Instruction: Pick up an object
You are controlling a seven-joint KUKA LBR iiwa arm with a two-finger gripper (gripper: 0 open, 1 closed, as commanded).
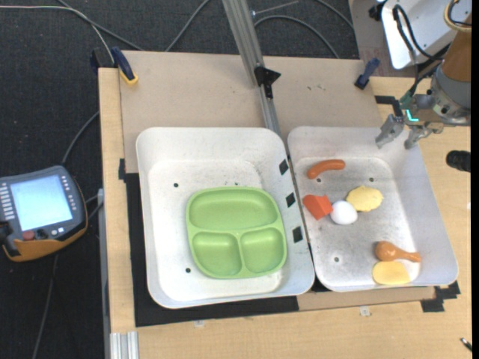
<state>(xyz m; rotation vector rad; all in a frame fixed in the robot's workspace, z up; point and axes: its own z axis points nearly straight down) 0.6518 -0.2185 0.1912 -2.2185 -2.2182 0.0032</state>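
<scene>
Camera view, looking down at a slant: a tan bench [194, 88] is standing on dark carpet [45, 66], with grey cables [67, 17] trailing across the floor and a teach pendant [39, 209] with a lit screen lying at the left. Two blue clamps [124, 66] are gripping the bench's far corners, and a slanted aluminium post [247, 40] is rising from between the bins. Two shallow white bins are sitting side by side. The left bin [161, 170] is holding a green divided plate [236, 230] with three compartments. The right bin [423, 200] is holding the loose toy food: a sausage [326, 168] near the far wall, an orange-red block [317, 206] touching a white egg [343, 213], a yellow lemon-like piece [364, 198] just beside the egg, and a brown drumstick [395, 253] resting against a pale yellow piece [393, 274] at the near right corner. The grey arm [453, 88] is reaching in from the right, its wrist hanging above the far right corner of the right bin. The gripper [399, 134] is pointing down with its two fingers [387, 134] spread apart, nothing between them, well apart from every object in the bin.
</scene>
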